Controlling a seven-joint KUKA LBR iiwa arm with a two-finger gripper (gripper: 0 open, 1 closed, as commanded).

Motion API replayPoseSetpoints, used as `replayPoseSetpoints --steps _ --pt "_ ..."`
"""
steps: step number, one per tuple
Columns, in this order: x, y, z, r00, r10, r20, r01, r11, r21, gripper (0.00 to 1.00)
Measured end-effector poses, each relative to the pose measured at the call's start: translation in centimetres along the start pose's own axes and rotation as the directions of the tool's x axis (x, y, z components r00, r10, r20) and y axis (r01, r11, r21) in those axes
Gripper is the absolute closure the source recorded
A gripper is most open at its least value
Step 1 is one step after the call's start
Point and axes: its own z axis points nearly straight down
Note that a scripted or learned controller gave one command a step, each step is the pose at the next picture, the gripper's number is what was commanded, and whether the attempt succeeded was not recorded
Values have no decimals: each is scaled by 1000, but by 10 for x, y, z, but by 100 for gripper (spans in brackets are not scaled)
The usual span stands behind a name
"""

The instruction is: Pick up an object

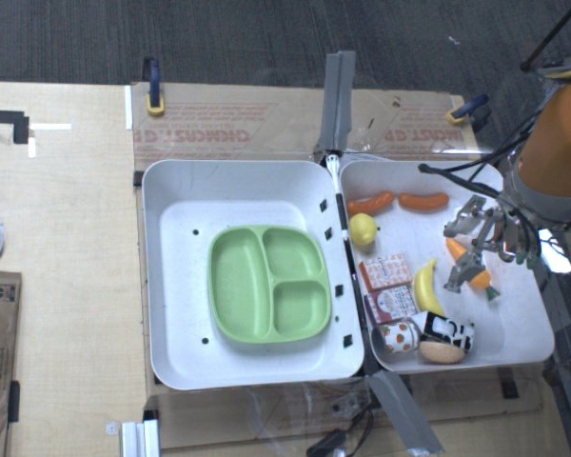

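My gripper (464, 250) hangs low over the right side of the right bin (523, 336), fingers open. One fingertip (460, 225) is toward the back and the other toward the front. An orange carrot (454, 248) with a green tip lies on the bin floor between and under them, partly hidden by the gripper. A yellow banana (427, 288) lies just to the left of the gripper. A lemon (363, 228) sits near the bin's left wall. Two orange-red sausages (373, 202) (423, 199) lie at the back.
Two red patterned packets (388, 287) lie left of the banana. A spotted toy (397, 337), a black-and-white item (447, 330) and a tan bun-like piece (442, 352) crowd the front. The left bin (171, 255) holds a green divided plate (269, 284).
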Motion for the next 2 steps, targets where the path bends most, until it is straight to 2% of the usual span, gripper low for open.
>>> replayPoseSetpoints --steps 1,2 --pt "-66 -37 83 999 34 4 -34 999 0 0" --pt "-22 -58 84 995 96 -5 -96 995 -7 0"
